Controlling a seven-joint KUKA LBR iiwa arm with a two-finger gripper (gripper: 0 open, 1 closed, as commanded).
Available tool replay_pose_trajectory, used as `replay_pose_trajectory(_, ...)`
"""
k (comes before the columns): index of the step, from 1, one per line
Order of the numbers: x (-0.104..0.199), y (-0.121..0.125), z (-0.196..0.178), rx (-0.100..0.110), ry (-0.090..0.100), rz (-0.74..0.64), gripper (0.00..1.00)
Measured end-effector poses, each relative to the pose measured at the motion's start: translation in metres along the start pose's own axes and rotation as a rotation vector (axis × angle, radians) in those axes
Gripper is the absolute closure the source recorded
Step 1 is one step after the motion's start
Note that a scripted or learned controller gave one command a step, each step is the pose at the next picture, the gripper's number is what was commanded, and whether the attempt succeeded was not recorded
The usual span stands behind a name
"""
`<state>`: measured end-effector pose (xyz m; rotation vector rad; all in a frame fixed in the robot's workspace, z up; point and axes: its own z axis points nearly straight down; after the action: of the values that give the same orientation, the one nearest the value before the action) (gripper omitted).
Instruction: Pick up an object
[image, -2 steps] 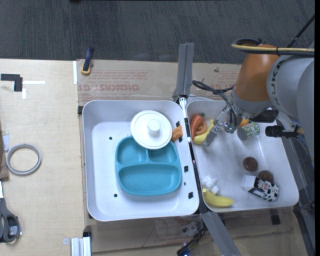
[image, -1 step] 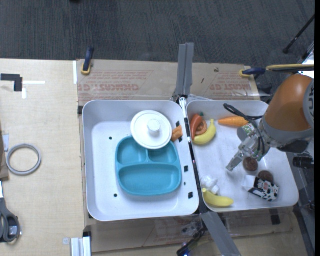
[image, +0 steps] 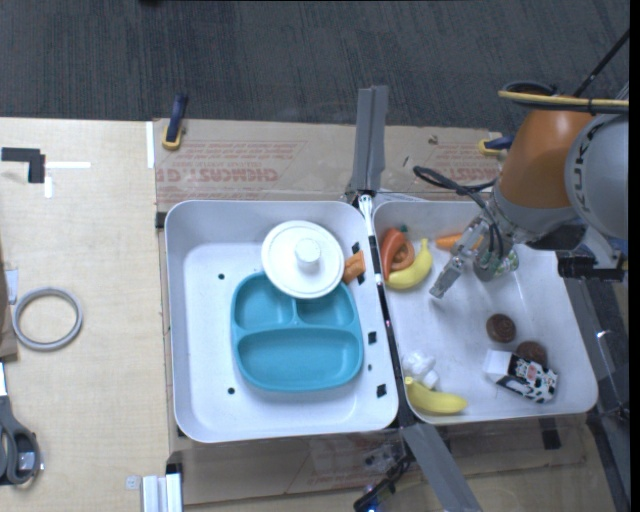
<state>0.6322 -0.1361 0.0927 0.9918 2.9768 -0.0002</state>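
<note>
The counter (image: 80, 220) carries two shallow white bins side by side: the right bin (image: 572, 330) lies directly under the gripper (image: 462, 268), and the left bin (image: 195, 330) sits just beyond it, away from the arm. Far from the gripper, past the left bin, a grey ring of tape (image: 44, 318) lies flat on the bare wood, with scissors (image: 18, 452) nearer the counter's front edge. A sheet of brown cardboard (image: 260, 160) lies behind the bins.
</note>
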Motion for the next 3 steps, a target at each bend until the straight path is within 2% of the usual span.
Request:
replay_pose_trajectory(1,0.017,0.037,0.000,0.000,0.000,-0.108,0.00)
replay_pose_trajectory(2,0.003,0.034,0.000,0.001,0.003,-0.067,0.00)
replay_pose_trajectory(3,0.001,0.031,-0.010,0.006,-0.003,-0.065,1.00)
